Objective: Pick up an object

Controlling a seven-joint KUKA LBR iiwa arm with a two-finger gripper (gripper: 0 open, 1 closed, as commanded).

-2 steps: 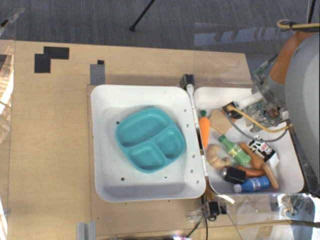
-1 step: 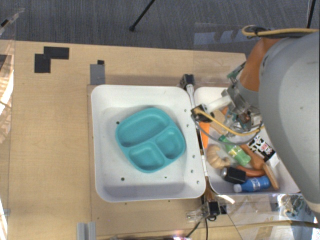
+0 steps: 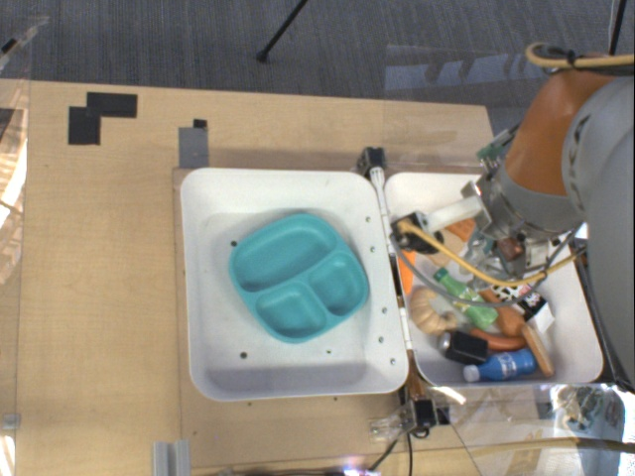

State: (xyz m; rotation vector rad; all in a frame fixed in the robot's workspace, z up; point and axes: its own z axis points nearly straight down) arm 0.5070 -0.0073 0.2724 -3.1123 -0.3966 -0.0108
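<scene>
- On the wooden tabletop [image 3: 99, 296] I had two shallow white bins side by side, the left bin [image 3: 203, 266] and the right bin [image 3: 585, 335] touching along their shared edge.
- Lying flat in the left bin was a teal divided plate [image 3: 298, 276] with three compartments, near the bin's middle and turned at an angle to its walls.
- My arm [image 3: 566, 137], grey with an orange band, reached in from the right and hung over the right bin's upper half.
- At the wrist, the gripper [image 3: 504, 251] sat low among cables above the clutter; I could not tell whether the jaws were spread or pressed together, nor whether they were pinching anything.
- Piled in the right bin were small items: a blue bottle [image 3: 506, 367] near the front wall, a black cylinder [image 3: 461, 345] just beside it, a green piece [image 3: 466, 291], an orange piece [image 3: 501, 340] and a tan rounded object [image 3: 429, 308] by the left wall.
</scene>
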